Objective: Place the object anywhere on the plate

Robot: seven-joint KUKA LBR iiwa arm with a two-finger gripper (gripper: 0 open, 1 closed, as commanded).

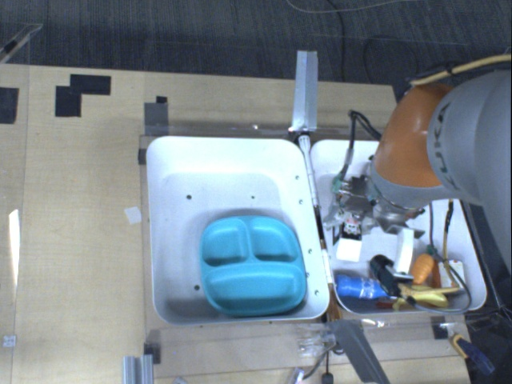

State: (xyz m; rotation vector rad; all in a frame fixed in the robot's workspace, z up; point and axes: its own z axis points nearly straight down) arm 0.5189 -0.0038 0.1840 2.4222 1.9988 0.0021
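Observation:
A light blue divided plate (253, 264) lies in the front part of the left white bin (172, 214), with nothing on it. My gripper (350, 227) hangs low in the right white bin (478, 286), near its left wall and to the right of the plate. A small white block (349, 250) sits just in front of the gripper tip; whether the two touch is unclear. A blue object (358, 287), an orange object (423, 268) and a yellow banana-like object (430, 298) lie along the right bin's front edge.
A metal divider post (306, 94) rises at the back between the bins. The grey arm with its orange band (412, 138) covers much of the right bin's back half. The back of the left bin is bare white floor.

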